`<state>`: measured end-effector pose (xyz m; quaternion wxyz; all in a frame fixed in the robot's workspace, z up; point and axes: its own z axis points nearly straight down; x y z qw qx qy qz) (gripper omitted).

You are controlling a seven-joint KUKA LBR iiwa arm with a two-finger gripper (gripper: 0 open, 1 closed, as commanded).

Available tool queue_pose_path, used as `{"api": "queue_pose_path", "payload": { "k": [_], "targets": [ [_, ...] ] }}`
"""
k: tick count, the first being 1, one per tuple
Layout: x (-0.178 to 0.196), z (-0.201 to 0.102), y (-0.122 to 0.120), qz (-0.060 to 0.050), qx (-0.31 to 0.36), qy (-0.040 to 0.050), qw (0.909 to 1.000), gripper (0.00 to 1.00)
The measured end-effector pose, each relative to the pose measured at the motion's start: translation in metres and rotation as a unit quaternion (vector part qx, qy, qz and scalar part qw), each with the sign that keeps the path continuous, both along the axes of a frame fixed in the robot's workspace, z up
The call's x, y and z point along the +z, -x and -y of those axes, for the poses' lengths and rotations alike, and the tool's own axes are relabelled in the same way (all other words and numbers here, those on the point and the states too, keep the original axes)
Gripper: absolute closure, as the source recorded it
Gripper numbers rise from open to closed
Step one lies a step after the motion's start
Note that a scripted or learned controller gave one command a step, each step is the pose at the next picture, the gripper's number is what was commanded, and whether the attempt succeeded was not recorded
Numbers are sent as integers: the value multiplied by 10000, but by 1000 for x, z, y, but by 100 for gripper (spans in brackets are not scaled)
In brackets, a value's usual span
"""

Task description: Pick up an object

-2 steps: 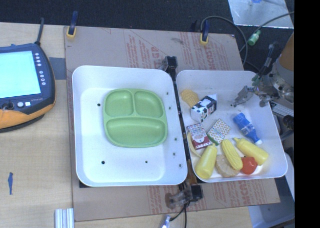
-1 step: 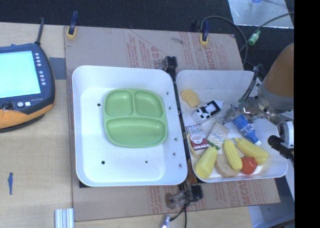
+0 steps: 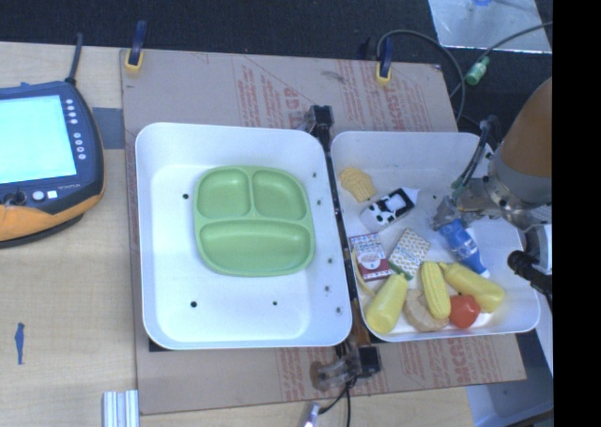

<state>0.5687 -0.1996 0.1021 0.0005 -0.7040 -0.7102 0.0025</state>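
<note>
My gripper (image 3: 454, 213) hangs low over the right side of the right bin (image 3: 413, 145), at the end of the grey arm with its orange band (image 3: 531, 139). Just below it, touching or nearly so, lies a small blue bottle (image 3: 461, 241). The same bin holds a black-and-white toy cow (image 3: 386, 210), a yellow ridged piece (image 3: 357, 183), a red-and-white box (image 3: 369, 257) and a checkered packet (image 3: 409, 251). A yellow squeeze bottle (image 3: 386, 302), a corn cob (image 3: 434, 288), a yellow squash (image 3: 475, 285) and a red tomato (image 3: 463, 311) also lie there.
The left bin (image 3: 164, 256) carries a green divided plate (image 3: 254, 221). A teach pendant with a screen (image 3: 42, 158) rests on the bench at far left. Cables (image 3: 423, 40) and clamps run along the back edge of the cardboard mat.
</note>
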Motion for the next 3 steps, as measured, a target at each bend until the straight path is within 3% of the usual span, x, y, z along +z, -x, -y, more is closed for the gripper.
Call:
{"api": "queue_pose_path", "payload": {
  "k": [1,2,3],
  "targets": [
    [5,-69,-20,21,-8,-3,10000,100],
    [91,-131,-35,17,-26,-22,10000,100],
    [90,-130,-34,10,-29,-21,10000,0]
  ]
}}
